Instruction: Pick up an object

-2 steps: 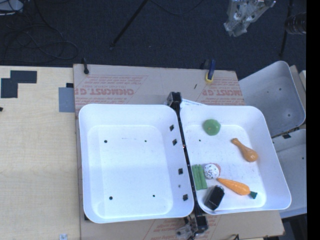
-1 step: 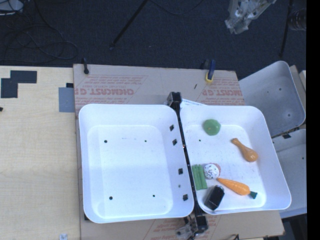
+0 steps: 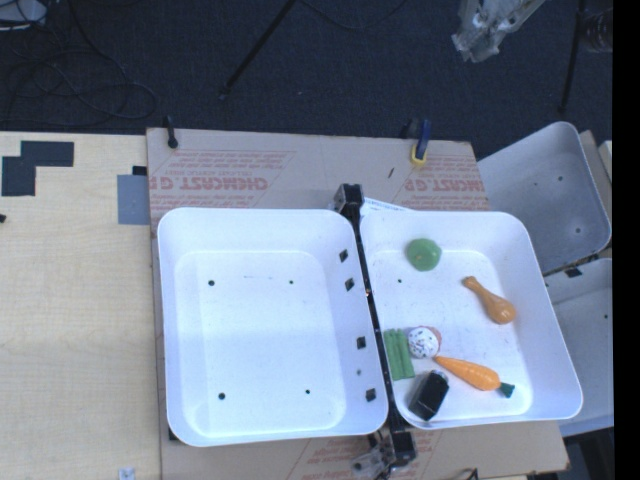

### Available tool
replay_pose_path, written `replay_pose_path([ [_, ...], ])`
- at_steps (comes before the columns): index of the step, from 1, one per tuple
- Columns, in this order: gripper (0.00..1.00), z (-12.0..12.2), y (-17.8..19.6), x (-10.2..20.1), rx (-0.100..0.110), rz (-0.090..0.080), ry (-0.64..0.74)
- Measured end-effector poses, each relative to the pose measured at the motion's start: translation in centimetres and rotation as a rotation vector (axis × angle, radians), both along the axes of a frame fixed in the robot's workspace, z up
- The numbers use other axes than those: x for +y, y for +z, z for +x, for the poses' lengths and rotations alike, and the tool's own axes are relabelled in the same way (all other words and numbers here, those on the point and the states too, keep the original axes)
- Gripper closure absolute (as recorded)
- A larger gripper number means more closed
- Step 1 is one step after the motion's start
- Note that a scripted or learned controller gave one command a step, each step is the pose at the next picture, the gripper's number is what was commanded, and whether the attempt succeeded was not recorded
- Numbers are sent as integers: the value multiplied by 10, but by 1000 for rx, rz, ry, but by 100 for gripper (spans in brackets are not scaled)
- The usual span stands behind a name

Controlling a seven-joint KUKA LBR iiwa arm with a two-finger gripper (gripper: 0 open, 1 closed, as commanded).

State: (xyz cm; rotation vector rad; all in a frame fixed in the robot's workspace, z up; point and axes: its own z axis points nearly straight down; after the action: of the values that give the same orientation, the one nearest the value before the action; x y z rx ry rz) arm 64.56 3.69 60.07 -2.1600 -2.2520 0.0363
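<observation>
Camera view: gripper [image 3: 487, 23] high above the far edge of the tabletop [image 3: 70, 298], finger state cannot be told. Right bin [image 3: 545, 368] holds a green ball [image 3: 423, 254], orange toy carrot [image 3: 471, 372], and black block [image 3: 429, 395].

Right bin [image 3: 535, 268], 5 items: round green ball [image 3: 423, 254], far end; tan drumstick-shaped piece [image 3: 490, 301], lying slantwise; orange carrot [image 3: 470, 372], green tip toward the right wall; speckled white ball [image 3: 424, 341] touching flat green block [image 3: 398, 354]; black block [image 3: 429, 394], near corner.
</observation>
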Motion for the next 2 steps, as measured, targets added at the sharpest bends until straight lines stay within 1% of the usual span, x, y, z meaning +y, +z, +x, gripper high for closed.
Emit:
replay_pose_path([
  [1, 100, 1, 9, 2, -1, 0, 5],
  [2, 100, 1, 19, 4, -7, 0, 11],
])
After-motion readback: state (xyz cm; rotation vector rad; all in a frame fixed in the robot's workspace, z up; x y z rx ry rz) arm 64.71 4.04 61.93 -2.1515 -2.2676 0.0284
